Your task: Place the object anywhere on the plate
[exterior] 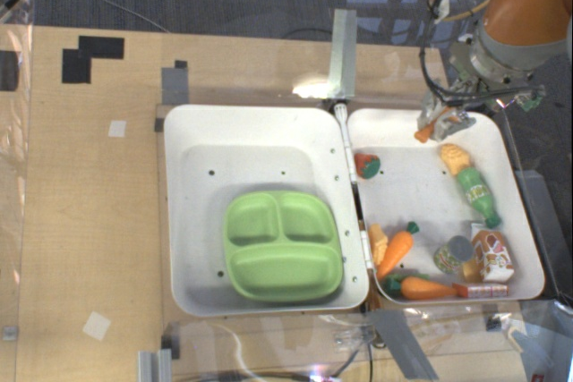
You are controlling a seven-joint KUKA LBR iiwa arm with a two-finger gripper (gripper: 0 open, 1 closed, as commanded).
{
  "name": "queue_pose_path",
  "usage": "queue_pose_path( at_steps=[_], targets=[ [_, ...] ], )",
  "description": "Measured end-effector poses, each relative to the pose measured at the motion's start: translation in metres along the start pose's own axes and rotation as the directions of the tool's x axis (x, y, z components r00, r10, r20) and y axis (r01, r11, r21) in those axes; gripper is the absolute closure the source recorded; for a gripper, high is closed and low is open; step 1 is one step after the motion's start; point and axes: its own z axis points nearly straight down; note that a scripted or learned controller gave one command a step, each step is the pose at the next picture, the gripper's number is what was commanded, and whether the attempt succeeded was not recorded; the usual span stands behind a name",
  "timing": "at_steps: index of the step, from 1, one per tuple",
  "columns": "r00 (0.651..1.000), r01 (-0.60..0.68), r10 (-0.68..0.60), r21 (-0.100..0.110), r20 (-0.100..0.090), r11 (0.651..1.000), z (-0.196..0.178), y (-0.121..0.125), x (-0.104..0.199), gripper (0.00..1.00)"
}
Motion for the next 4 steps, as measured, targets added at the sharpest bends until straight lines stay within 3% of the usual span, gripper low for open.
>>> queue_pose_path(
  at_steps=[1,2,3,4],
  targets=[
    [1.0,0.001,-0.001,-0.009,-0.01,1.0,0.085,0.077,0.044,1.0],
    [0.989,0.145,-0.145,0.009,0.007,0.989,-0.059,0.123,0.051,1.0],
    [0.982,0.19,-0.19,-0.009,-0.004,0.982,0.001,0.234,0.055,1.0],
    [0.983,0.184,-0.184,-0.004,-0.003,0.983,0.0,0.229,0.056,0.0]
  ],
)
